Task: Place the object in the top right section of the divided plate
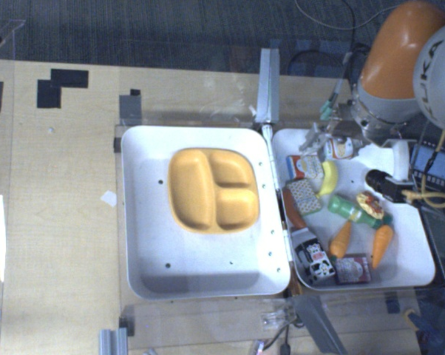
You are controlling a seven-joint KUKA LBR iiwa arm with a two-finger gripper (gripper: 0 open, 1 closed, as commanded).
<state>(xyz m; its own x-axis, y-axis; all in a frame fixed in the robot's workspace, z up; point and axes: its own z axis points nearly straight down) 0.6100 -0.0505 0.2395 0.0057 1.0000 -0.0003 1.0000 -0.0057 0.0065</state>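
Camera view: the bench [52, 198] carries two shallow white bins side by side, arranged so that pick and place each have their own area. The left bin [145, 272] holds only the yellow divided plate [211, 189], set near the bin's middle where the arm can reach every section from above; its long section lies at the left and two smaller ones at the right, the far-right one [231, 167] being the target and bare. The right bin [422, 265] serves as the supply and is crowded with small items: a green bottle [346, 208], two carrots [341, 239] and [382, 244], a yellow banana-like piece [327, 177], a checked packet [303, 196], and dark boxes [318, 259] at the near edge. The arm [403, 50] hangs over this bin's far side, its orange band foremost, with the tool [322, 137] low among the far items, presumably to select one. Which item is the task's object is not settled by this view; all candidates lie in the right bin. The tool's tips are small, tangled with cables and clutter, so whether they are spread or pinching anything cannot be told. The arm's base is cut off at the right.
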